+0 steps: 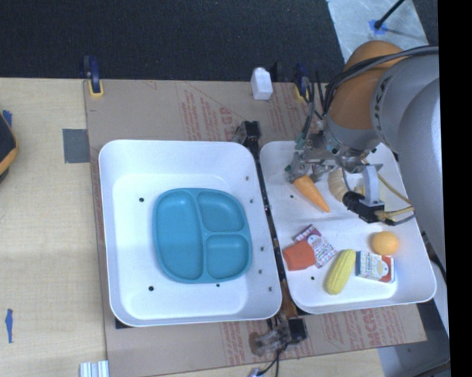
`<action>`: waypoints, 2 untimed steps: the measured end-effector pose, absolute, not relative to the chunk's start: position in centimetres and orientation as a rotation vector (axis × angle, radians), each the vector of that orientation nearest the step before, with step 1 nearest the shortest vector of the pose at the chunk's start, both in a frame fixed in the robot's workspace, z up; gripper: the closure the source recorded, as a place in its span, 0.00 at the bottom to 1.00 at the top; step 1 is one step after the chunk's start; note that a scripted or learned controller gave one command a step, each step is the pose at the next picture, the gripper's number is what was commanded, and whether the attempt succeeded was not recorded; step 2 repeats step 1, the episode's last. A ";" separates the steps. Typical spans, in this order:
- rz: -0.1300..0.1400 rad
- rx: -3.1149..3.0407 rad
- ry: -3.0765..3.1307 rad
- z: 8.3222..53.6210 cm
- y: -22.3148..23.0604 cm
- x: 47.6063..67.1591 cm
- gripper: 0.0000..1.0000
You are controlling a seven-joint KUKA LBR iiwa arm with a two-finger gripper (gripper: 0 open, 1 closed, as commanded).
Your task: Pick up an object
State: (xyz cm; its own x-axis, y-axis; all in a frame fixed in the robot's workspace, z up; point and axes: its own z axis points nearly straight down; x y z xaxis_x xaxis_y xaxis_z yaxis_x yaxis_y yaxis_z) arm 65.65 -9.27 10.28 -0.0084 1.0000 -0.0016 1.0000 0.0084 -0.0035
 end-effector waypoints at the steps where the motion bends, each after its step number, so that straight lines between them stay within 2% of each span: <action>1: -0.001 -2.214 -2.227 19.3 -2.1 63.1 1.00; 2: -0.001 -2.214 -2.227 19.3 -2.1 63.1 1.00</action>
